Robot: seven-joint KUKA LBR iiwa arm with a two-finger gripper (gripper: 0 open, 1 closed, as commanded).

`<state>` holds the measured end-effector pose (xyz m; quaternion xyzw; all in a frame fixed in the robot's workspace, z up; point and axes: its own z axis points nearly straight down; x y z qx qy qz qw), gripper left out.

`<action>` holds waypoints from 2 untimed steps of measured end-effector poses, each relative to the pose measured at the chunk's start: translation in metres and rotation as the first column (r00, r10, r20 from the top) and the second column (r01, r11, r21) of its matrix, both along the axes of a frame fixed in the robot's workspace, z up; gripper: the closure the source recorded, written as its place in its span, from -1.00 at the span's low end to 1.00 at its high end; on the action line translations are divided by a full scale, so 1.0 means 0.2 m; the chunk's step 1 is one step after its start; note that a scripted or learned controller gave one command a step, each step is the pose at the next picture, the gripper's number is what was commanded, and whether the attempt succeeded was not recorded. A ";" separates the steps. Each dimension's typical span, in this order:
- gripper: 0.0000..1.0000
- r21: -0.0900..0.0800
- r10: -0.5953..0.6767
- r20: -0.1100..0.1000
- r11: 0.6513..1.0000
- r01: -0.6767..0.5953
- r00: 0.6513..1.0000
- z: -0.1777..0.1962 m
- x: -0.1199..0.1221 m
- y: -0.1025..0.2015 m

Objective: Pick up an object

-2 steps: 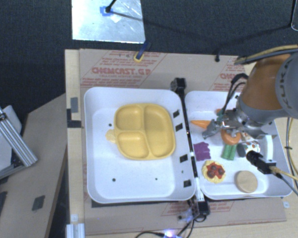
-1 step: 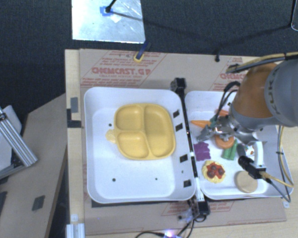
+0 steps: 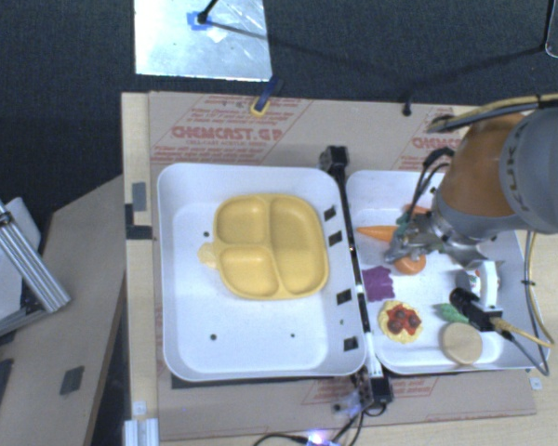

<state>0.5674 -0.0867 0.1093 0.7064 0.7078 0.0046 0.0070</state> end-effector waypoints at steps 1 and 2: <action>1.00 0.003 0.002 -0.011 1.000 -0.002 1.000 0.22 0.03 0.01; 1.00 0.003 0.002 -0.011 1.000 -0.002 1.000 0.45 0.01 0.03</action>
